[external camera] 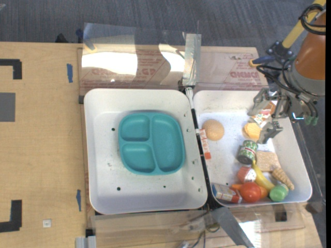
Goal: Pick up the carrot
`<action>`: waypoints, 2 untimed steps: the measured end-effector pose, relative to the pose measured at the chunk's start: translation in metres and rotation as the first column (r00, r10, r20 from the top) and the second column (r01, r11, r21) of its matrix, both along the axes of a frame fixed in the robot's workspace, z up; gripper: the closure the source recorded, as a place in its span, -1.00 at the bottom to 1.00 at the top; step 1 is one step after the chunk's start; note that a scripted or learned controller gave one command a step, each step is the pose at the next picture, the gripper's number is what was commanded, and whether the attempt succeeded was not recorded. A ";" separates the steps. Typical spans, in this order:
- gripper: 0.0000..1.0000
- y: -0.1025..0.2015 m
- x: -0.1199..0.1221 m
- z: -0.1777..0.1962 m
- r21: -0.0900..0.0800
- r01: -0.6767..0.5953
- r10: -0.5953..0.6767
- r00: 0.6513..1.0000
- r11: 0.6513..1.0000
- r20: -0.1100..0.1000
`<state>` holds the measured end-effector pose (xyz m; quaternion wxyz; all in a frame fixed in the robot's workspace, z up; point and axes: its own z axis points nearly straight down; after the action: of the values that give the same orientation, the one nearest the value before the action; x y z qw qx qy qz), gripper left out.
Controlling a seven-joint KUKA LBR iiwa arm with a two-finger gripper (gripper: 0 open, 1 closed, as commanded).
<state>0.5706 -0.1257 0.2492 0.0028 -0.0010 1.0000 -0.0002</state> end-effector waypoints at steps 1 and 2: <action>-1.00 -0.017 0.029 -0.126 0.003 -0.148 0.148 0.989 0.989 -0.005; -1.00 -0.039 0.046 -0.161 -0.001 -0.062 0.062 0.998 0.998 0.004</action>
<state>0.6169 -0.1647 0.0887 0.0050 -0.0318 0.9995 -0.0003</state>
